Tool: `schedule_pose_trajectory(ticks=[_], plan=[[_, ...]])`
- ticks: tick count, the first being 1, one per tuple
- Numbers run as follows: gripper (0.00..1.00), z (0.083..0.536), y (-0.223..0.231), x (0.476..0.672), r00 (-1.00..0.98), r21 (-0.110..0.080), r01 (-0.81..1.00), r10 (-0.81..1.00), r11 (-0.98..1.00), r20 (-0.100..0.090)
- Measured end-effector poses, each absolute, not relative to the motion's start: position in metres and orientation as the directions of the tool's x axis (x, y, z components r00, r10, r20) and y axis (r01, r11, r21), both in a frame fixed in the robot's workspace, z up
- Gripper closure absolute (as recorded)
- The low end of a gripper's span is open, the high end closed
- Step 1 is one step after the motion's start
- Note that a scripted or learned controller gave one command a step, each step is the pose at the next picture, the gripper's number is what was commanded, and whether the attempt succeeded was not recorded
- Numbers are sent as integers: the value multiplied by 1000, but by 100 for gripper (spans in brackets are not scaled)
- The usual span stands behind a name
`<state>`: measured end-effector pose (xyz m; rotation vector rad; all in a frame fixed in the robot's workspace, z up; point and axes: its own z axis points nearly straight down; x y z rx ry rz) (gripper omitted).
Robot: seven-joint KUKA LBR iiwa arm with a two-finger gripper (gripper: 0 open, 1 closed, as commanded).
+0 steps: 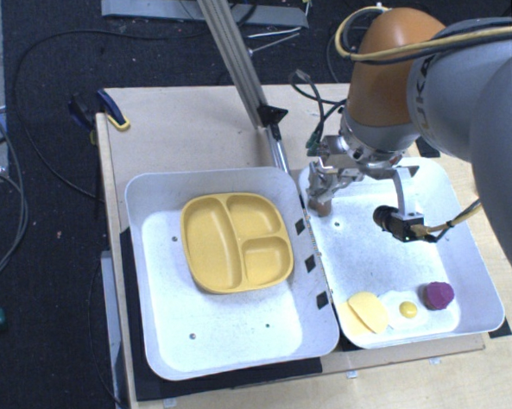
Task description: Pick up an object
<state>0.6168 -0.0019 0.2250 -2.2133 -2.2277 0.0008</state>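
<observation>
1. Left bin (161, 352): a yellow divided plate (237, 242) lies flat in the middle, well apart from the arm, probably not the target.
2. Gripper (320, 195): low at right bin's (465, 230) far-left corner; fingers' spread unclear, cannot tell.
3. Near edge of the right bin: yellow wedge (367, 312), small yellow ball (408, 310), purple ball (438, 295) in a row, untouched, well apart from gripper.
</observation>
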Motion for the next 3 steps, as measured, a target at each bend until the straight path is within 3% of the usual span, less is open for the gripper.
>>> schedule_pose_trajectory(ticks=[2, 3], plan=[[100, 243, 97, 624, -8, 2, 1000, 1000, 8, 2], [0, 242, 94, 624, -3, 1, 1000, 1000, 3, 0]])
